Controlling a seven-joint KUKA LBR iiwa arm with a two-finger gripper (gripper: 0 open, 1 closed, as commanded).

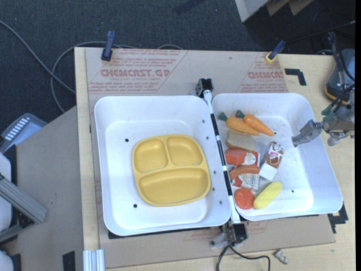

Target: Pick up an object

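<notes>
Two shallow white bins are seen side by side on the desk [169, 66]. The left bin [113, 151] is occupied by a yellow divided plate [170, 169], set near its centre. In the right bin [316, 174] a cluster of toy food is gathered toward nine o'clock: two carrots [251, 124] at twelve o'clock of the cluster, a slice of bread [241, 140] below them, a sausage [243, 171], a small bottle [274, 154], a tomato [244, 199] and a corn cob [267, 195] at six o'clock. The pincer [302, 133] is found at three o'clock of the right bin, above its bare floor and apart from the food; nothing is seen in it, and whether it is released or clenched cannot be told.
</notes>
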